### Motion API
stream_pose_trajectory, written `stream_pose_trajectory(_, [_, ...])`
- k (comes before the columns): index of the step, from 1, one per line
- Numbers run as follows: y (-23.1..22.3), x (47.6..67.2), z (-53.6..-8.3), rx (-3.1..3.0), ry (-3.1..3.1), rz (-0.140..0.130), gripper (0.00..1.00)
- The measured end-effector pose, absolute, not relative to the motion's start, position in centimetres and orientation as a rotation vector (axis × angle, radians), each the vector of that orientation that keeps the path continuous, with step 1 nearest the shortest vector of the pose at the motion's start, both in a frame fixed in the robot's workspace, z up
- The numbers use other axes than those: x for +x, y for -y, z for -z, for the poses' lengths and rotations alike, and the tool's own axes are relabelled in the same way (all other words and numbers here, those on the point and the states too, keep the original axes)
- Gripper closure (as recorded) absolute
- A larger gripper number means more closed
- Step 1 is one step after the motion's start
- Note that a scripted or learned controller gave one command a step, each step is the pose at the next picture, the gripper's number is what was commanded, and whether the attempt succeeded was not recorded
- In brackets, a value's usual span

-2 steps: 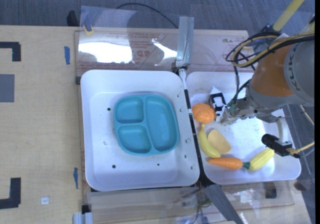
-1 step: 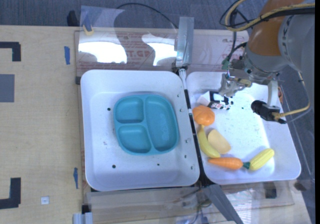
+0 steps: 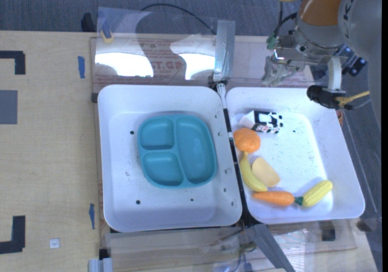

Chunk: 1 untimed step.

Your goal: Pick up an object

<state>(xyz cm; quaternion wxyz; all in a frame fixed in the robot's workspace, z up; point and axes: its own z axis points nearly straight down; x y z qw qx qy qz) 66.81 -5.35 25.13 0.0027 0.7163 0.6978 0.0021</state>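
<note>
Your claw (image 3: 280, 76) hangs above the right bin's (image 3: 339, 143) far rim, probably empty; whether it is open, I cannot tell. The orange (image 3: 247, 140) lies nearer you, left of it.

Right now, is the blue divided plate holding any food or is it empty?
Empty. The blue divided plate in the left bin shows three bare compartments; the carrot and banana lie in the right bin.

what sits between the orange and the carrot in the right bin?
In the camera view, a banana and a pale yellow wedge lie between the orange and the carrot.
</note>
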Motion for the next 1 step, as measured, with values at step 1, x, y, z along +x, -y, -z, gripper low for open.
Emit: stream_pose_trajectory(1, [5.28,66.85,-26.00,2.242,-2.189,-0.004,1.00])
